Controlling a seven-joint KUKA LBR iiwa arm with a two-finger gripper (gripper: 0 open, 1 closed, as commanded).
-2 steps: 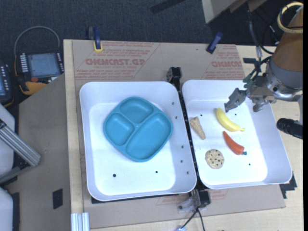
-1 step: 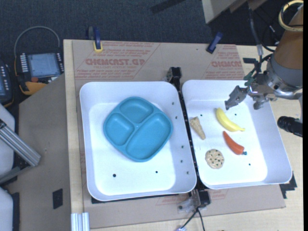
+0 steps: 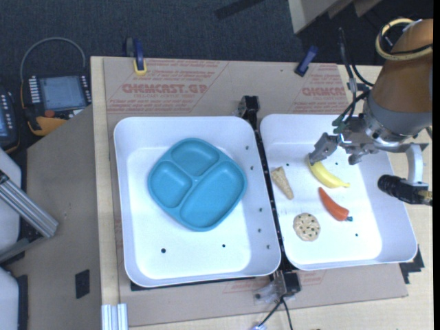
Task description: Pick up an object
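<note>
Banana (image 3: 328, 175) lengthwise from upper left to lower right, beneath wide-spread pincer (image 3: 339, 151).

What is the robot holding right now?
Nothing. The end effector is open, poised just above the banana in the right bin.

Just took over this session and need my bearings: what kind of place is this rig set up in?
Most likely a robotics lab bench for pick trials. Two white bins sit on a protective board clamped at its far edge, toy food like a banana lies in the right bin, and a control pendant rests alongside.
</note>
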